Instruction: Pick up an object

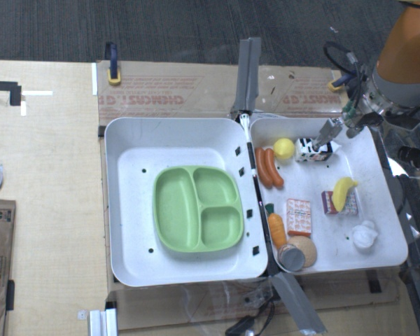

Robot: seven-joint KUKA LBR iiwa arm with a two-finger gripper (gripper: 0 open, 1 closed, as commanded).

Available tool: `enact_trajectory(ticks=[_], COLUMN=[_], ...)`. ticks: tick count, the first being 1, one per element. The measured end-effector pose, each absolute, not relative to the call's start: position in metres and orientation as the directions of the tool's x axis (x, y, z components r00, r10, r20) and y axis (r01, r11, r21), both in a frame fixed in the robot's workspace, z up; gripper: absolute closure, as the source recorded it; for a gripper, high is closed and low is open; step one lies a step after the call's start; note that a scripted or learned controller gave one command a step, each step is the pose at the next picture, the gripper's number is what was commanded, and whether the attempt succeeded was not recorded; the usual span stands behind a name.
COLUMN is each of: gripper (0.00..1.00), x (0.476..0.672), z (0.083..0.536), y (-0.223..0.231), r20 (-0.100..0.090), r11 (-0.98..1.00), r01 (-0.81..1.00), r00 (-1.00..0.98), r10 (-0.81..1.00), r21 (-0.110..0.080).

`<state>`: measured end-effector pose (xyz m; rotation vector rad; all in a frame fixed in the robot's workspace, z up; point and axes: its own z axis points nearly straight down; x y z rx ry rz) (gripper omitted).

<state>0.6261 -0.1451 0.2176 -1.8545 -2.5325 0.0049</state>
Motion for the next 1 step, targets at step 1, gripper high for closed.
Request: enact_trajectory(ticks=[1], gripper=[0.00], x=[0.6596], z=[0.2253], y=[-0.0805], r20=[0.001], r11=[0.296], r01=[0.955], r00=[-0.296], r10=[0.955], r21=[-0.005])
